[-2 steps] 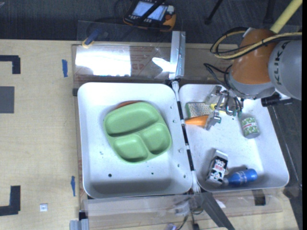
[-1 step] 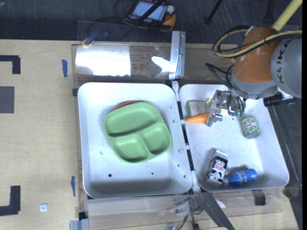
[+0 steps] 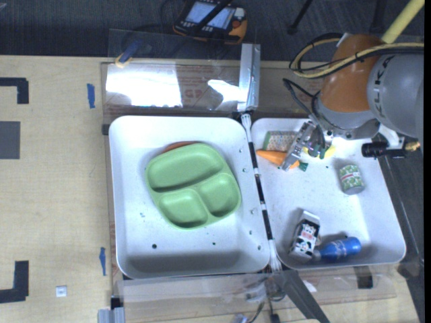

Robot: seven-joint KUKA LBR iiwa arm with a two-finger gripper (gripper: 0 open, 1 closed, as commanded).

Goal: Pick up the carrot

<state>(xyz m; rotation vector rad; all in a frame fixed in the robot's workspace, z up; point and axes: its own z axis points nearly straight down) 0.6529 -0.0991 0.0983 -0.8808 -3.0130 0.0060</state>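
While the arm [image 3: 367, 89] leans in from the right, its gripper [image 3: 293, 160] hangs low over the upper left corner of the right bin [image 3: 377, 214], right at the thick end of the carrot [image 3: 272, 157]. That carrot lies flat on the bin floor, close to the wall that divides the two bins, with a small green-printed packet [image 3: 277, 140] just behind it. From where I stand, whether the gripper is spread or pressed together I cannot tell; the metal parts blur into one another and into the yellow and green bits beside them. Nothing suggests the carrot has left the floor, so I would judge the task to be at the reach or the closing stage, with the grasp unproven and the lift yet to come. Elsewhere in the same bin sit a small green-patterned can [image 3: 351, 178], a black and white carton [image 3: 306, 237] and a blue bottle [image 3: 340, 248], all well apart from the action. Over in the left bin [image 3: 128, 200] rests a green divided tray [image 3: 194, 185], untouched.
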